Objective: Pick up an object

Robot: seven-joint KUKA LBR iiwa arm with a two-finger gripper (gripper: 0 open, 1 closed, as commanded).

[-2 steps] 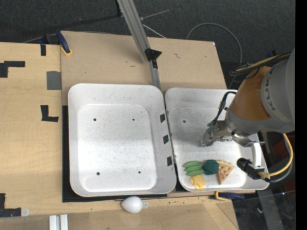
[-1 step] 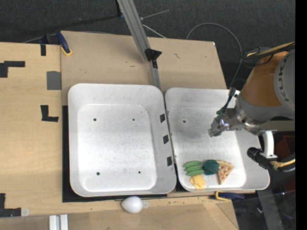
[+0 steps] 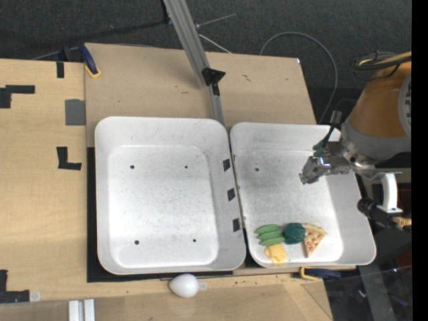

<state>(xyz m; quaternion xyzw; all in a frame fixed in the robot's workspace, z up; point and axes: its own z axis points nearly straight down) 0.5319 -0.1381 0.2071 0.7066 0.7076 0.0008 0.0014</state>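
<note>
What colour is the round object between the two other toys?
Dark teal, seen in the camera view.

A single fixed camera looked down on the bench [image 3: 167, 79] at a slant from a moderate height. Both white bins [image 3: 107, 179] sat mid-frame, with the arm [image 3: 381, 112] entering at the right edge.

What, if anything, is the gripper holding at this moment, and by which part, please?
Nothing is seen held. The gripper hangs over bare floor of the right bin, apart from the toy food clustered near its front edge.
</note>
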